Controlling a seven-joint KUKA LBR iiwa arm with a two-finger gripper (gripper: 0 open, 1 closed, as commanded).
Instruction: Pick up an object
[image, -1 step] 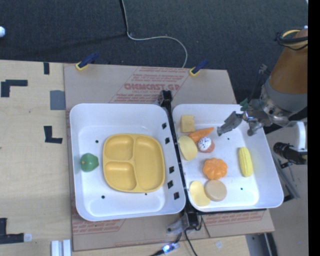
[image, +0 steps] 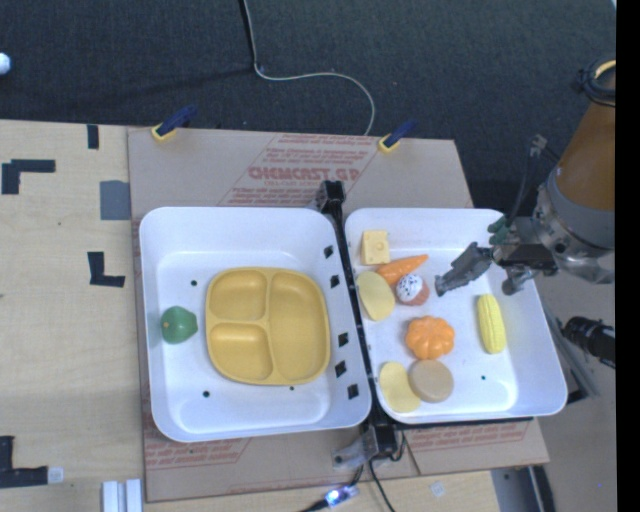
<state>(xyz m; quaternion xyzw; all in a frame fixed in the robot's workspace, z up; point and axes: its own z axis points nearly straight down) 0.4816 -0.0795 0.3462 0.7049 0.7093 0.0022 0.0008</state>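
The right bin (image: 520, 395) holds several toy foods: a cheese cube (image: 375, 246), a carrot (image: 402, 267), a speckled white egg (image: 409, 290), a pale yellow slice (image: 376, 297), an orange pumpkin (image: 430, 337), a corn cob (image: 490, 322), a tan disc (image: 433, 380) and a yellow disc (image: 396, 389). My gripper (image: 480, 280) hangs over the upper right part of this bin, between the egg and the corn. It is open, its dark fingers (image: 457, 273) are spread, and nothing is between them.
The left bin (image: 160, 250) carries a yellow divided plate (image: 268, 325) and a small green fruit (image: 179, 324) by its left wall. A black divider (image: 345, 290) runs between the bins. A white cable (image: 310, 75) lies on the dark floor behind.
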